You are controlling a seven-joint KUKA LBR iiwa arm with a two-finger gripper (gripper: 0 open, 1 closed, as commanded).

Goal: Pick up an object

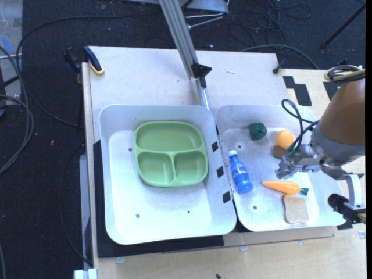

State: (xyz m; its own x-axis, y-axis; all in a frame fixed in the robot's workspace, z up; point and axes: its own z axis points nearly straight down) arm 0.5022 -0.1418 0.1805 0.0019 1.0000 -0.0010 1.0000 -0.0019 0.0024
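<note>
We judged the pick barely begun. The claw hung low in the right bin, just beside the orange ball and above the carrot; we could not tell its state, and saw nothing in it. The bottle, green lump and bread lay loose there, the tray in the left bin.

Green divided plate lies in the left bin (near its middle).
</note>
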